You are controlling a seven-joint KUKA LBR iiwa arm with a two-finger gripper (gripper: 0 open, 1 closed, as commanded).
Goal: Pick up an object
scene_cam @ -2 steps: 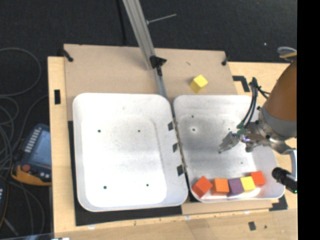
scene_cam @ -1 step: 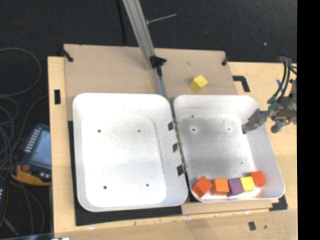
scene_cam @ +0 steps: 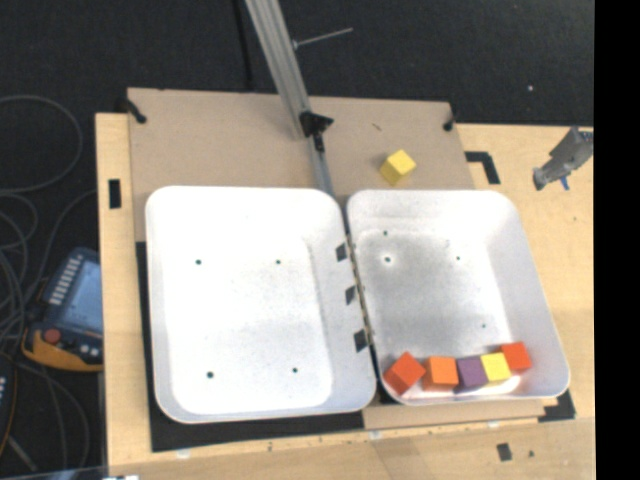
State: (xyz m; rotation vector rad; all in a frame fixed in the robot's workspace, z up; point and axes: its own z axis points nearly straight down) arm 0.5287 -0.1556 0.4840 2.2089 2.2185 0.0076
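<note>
No readable writing is showing. The jaws, state unclear, are hanging well apart from the yellow cube lying on the counter.

The gripper was grey metal. It showed as a small angular piece. Finer details were blurred.

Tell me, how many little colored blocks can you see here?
6. Five line the right bin's near edge: red-orange, orange, purple, yellow, red-orange. One yellow block sits on the board behind the bins. None seem hidden.
</note>
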